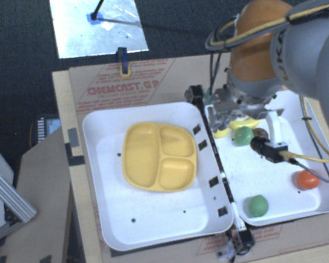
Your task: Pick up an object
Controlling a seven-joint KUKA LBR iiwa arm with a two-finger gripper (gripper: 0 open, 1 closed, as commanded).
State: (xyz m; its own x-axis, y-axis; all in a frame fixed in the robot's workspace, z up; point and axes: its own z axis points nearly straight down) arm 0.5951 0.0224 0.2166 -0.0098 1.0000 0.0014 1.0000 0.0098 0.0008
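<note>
You had two smooth white plastic bins [167, 231] on printed brown cardboard [124, 86], a matt yellow plastic divided tray [158, 156], and crinkled shiny foil [96, 23].

A single fixed camera looks down at a slant from above the bench, far enough to take in both the left white bin [108, 185] at frame centre and the right white bin [324, 177] at lower right, with the arm [311, 44] entering from upper right.
</note>
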